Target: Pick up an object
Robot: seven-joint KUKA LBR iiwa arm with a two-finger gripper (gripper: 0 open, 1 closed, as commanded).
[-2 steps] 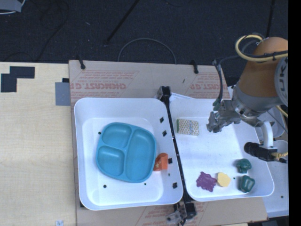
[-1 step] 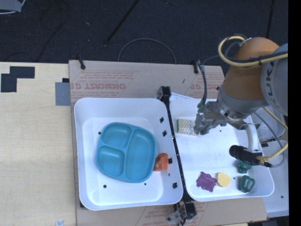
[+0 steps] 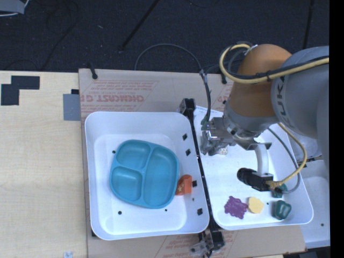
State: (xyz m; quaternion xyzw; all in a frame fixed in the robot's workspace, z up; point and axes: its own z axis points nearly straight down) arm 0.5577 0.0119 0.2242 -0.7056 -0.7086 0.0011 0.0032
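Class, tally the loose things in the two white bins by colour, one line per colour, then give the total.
Blue plate: 1
Orange piece: 1
Purple piece: 1
Yellow piece: 1
Green piece: 1
Total: 5

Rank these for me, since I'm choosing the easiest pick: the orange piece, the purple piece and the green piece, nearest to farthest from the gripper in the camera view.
From the gripper:
1. Orange piece: in the view's left bin, against its right wall.
2. Purple piece: in the view's right bin, low in the picture.
3. Green piece: same bin, lower right corner.
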